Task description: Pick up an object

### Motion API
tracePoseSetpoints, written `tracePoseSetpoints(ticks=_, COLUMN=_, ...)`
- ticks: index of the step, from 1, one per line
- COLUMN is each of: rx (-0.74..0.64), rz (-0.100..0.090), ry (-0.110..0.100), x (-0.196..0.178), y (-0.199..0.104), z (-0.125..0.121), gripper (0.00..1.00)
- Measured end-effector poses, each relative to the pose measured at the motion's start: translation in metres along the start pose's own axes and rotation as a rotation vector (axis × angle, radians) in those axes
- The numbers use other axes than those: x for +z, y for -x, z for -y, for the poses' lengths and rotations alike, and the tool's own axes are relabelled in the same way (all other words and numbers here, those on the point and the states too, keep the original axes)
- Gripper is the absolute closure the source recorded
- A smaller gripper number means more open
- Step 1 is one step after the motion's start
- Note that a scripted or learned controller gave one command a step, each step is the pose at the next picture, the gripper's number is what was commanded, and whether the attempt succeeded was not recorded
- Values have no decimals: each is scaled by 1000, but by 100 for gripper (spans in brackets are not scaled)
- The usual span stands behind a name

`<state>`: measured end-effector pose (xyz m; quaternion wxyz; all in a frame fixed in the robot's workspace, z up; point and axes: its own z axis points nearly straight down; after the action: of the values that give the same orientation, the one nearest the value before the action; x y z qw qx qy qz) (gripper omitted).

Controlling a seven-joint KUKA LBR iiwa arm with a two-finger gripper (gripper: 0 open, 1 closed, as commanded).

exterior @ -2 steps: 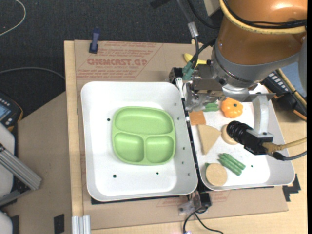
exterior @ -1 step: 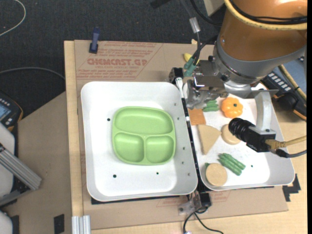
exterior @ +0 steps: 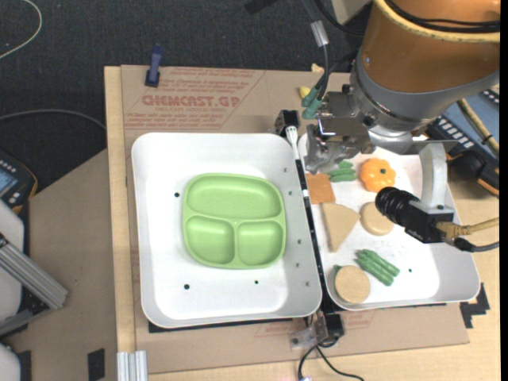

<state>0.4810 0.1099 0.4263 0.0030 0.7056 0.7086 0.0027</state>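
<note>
Hovering my gripper (exterior: 321, 155) at the right bin's (exterior: 452, 280) 11 o'clock corner, right above the brown square (exterior: 319, 188). Can't tell how my jaws stand, honestly. I'd drop straight down and stay off the rim.

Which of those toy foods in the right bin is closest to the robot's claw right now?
The small green piece at the bin's far end, just left of the orange pumpkin. It lies right under the gripper; the green beans and round tan pieces sit nearer the camera.
</note>
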Motion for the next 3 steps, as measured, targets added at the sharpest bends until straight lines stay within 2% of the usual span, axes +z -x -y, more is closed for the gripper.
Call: tracePoseSetpoints(ticks=3, rx=-3, rz=0, ry=7, x=-31, y=-1, z=-2, gripper=100)
